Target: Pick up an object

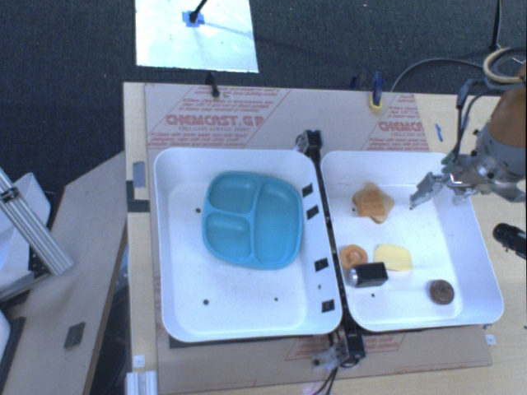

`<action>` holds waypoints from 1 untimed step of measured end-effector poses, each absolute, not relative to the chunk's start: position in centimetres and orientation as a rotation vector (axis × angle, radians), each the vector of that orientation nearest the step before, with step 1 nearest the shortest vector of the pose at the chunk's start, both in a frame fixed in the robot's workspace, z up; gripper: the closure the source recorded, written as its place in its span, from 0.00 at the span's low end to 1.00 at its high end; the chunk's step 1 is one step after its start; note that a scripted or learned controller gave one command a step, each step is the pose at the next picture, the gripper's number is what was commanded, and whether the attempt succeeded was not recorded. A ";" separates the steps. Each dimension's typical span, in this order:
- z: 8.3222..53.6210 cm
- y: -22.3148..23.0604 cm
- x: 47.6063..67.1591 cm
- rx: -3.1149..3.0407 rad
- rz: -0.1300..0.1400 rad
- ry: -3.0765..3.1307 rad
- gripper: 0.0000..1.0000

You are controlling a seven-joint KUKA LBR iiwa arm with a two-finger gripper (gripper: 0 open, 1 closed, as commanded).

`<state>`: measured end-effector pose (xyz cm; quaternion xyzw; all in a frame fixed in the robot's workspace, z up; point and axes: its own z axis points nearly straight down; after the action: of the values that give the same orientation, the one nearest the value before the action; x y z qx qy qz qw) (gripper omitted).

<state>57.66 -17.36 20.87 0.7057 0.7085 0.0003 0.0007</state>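
The left bin (177, 245) holds a blue divided plate (251, 219). The right bin (473, 245) holds a tan cookie (372, 202) at the far side, a ring-shaped pastry (353, 257), a yellow block (394, 257), a black block (370, 274) and a brown disc (441, 291) nearer. The gripper (430, 187) hangs over its far right part, jaws apart, holding nothing.
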 end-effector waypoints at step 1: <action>16.7 -17.7 57.5 2.220 0.000 2.223 0.00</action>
<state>57.51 -17.73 16.72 0.7067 0.7075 0.0000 0.0001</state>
